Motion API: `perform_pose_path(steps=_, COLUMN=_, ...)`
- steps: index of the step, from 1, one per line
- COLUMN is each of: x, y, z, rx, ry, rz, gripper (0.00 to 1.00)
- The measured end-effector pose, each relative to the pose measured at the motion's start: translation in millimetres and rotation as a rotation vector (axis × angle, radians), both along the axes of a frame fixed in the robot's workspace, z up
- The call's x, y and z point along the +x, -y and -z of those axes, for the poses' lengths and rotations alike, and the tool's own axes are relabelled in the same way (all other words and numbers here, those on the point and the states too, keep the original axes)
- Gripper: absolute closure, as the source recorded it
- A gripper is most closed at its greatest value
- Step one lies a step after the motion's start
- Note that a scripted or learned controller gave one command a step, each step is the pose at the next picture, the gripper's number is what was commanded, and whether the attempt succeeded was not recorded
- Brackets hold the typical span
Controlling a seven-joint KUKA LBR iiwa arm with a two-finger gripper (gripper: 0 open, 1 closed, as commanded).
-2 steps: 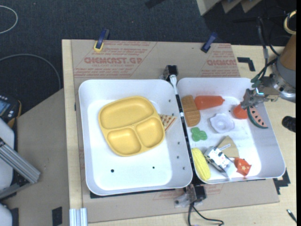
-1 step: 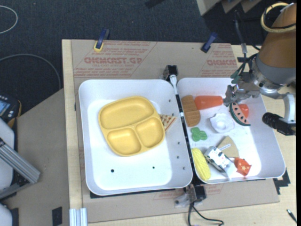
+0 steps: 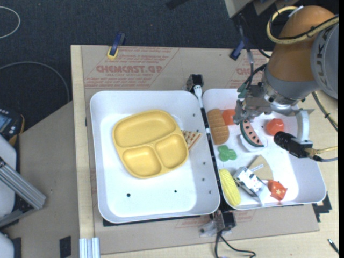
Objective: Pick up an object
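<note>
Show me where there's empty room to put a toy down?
Bare floor lies in the left white bin in front of the yellow divided plate and along its left wall. The right white bin is crowded with toy foods under the gripper.

Cardboard-topped bench [image 3: 80, 144] bears left bin [image 3: 102, 160], right bin [image 3: 306, 181].

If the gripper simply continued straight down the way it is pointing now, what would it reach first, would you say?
Most likely the watermelon slice in the right bin: the gripper hangs over that slice's upper end. Depth is hard to judge, so the orange piece beside it could be touched instead.
</note>
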State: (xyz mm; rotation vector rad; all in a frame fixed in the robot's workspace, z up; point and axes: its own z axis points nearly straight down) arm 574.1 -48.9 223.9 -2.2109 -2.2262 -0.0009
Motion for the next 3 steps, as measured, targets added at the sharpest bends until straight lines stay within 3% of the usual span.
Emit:
perform_pose_path(steps=1, x=3.9, y=-47.3, z=3.9, rx=-0.001, ry=0.0, rz=0.001, gripper=1.0)
perform_pose_path(steps=2, x=19.1, y=-67.0, z=-9.4, rx=-0.003, ry=0.006, rz=0.003, gripper=1.0)
perform_pose_path(steps=3, x=15.2, y=-56.4, z=9.3, rx=-0.003, ry=-0.002, rz=0.008, gripper=1.0)
